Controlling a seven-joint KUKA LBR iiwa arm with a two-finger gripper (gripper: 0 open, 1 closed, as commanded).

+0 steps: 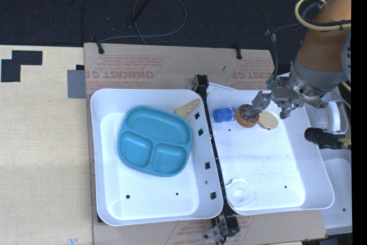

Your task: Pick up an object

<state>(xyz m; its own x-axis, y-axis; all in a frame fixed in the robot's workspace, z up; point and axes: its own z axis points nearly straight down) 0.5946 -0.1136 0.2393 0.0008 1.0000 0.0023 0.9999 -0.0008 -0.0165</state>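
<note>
Tabletop carries two bins; claw (259, 101) hovers in the right bin (287, 192), approach step. Can't tell its state. Small brown round object (247, 116) just below; next: descend, centre over it.

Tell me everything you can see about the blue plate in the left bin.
The blue plate is a rounded, glossy tray that looks like plastic, divided by raised ridges into three compartments: one large toward the bin's far side, two smaller toward the near side. It lies flat, open side up, turned slightly askew, on the floor of the left bin. Nothing shows in its compartments. A tan wedge-shaped piece lies at its far right edge, apparently touching it.
</note>
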